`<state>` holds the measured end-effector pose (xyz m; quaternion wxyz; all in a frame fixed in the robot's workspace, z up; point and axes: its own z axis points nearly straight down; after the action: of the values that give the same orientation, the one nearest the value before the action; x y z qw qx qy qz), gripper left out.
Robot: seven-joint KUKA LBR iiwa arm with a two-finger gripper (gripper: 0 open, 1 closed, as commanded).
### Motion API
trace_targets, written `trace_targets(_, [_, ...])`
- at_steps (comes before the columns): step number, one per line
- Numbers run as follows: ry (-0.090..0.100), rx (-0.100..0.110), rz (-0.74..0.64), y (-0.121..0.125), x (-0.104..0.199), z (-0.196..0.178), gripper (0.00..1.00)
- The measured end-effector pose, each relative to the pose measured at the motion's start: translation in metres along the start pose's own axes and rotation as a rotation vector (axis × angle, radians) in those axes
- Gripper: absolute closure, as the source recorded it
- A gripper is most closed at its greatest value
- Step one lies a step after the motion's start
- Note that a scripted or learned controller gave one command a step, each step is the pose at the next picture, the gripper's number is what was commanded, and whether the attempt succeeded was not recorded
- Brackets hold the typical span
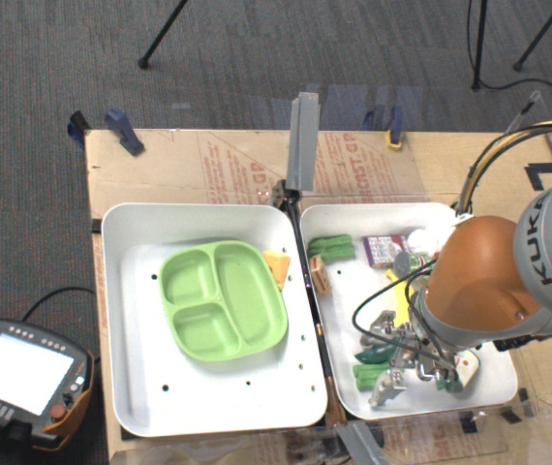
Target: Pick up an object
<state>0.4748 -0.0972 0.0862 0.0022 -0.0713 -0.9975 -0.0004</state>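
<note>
My gripper (399, 361) is low in the right bin (494, 395), near its front, under the orange wrist band. Right beside it on its left lie two small green pieces (370, 368), touching or very close to it. A white object with a dark mark (466, 364) lies just right of the gripper. At the back of that bin are a green item (331, 247), a purple and white packet (383, 250) and a white thing (421, 240). A yellow item (398, 294) shows partly beneath the arm.
The left bin (131, 356) holds a green divided plate (224, 300) with an orange-yellow piece (277, 267) tucked at its right edge. A small brown item (317, 277) lies by the right bin's left wall. A grey post (303, 143) stands behind the bins.
</note>
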Motion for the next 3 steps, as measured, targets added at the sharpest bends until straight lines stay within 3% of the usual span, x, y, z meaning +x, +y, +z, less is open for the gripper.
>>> trace_targets(1, [-0.004, 0.0, -0.082, 0.01, -0.056, -0.001, 0.0])
trace_targets(2, [-0.005, -0.001, -0.073, 0.019, -0.068, -0.002, 0.0])
trace_targets(3, [-0.001, -0.001, 0.212, 0.002, 0.0, 0.0, 0.0])
